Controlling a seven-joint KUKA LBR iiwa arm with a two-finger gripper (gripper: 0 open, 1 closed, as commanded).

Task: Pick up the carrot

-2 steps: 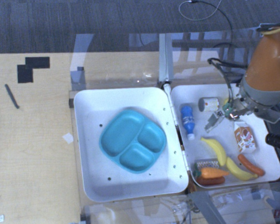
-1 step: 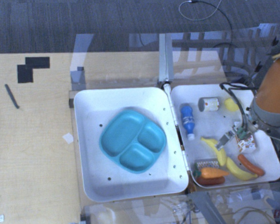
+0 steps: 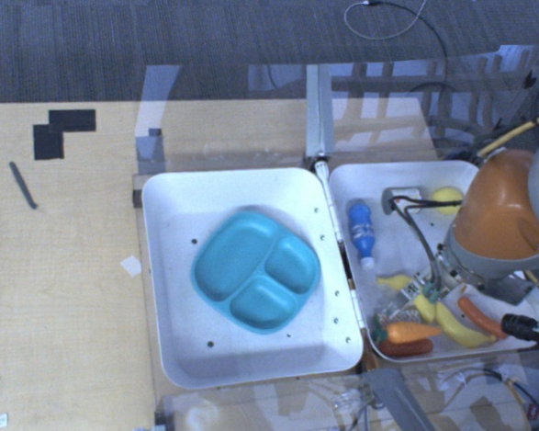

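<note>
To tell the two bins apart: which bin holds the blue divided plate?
The left bin holds the blue divided plate. The right bin holds a blue bottle and toy food, including the carrot.

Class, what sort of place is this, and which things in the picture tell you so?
Probably a robotics lab bench: a robot arm over two white bins, toy food such as a carrot, and loose cables on the floor.

A robotics lab — taped bench (image 3: 64, 298), white bins (image 3: 167, 263), loose cables (image 3: 403, 12).
</note>
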